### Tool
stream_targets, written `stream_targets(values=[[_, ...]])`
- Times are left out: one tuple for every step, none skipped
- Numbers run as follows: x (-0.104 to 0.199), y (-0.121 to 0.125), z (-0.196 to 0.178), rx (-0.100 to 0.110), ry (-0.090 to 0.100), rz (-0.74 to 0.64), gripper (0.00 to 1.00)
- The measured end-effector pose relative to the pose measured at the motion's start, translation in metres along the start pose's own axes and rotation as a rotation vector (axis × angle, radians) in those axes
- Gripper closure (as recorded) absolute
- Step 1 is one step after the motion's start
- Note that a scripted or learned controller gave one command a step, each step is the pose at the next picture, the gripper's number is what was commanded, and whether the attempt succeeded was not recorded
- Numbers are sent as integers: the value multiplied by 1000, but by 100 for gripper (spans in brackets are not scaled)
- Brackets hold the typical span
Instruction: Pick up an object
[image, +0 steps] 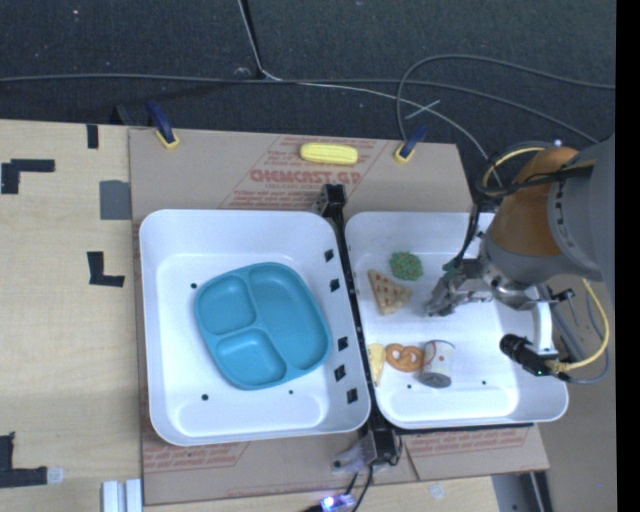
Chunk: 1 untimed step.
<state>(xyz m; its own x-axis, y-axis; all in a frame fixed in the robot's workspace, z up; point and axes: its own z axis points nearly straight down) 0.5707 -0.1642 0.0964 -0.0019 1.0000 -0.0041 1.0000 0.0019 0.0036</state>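
Two white bins sit side by side on a cardboard sheet. The left bin has a blue divided plate lying flat in it, three compartments, turned a bit off square to the bin walls.

The right bin is where the small stuff is. A green broccoli-looking piece sits toward the far side, left of centre. Just near-left of it is a waffle-textured wedge, a triangle whose long axis runs roughly left-far to right-near, narrow tip pointing right toward the gripper. Along the near side there's a pretzel lying flat, a yellow bit right beside it against the left wall, and a small silvery can just right of the pretzel, tipped over with its dark end facing the near edge, so its long axis runs far-to-near.

The gripper is down low inside the right bin, about mid-bin, just right of the wedge and far of the can. The arm comes in from the right with the orange band above it. The claw's state I honestly can't tell, it's too small and dark to read, and I can't see anything in it.

Outside the bins, a yellow corn cob lies on the cardboard at the far side, long axis left-right.
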Motion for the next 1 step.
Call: stream_targets(values=[[1,5,-63,0,3,0,100]])
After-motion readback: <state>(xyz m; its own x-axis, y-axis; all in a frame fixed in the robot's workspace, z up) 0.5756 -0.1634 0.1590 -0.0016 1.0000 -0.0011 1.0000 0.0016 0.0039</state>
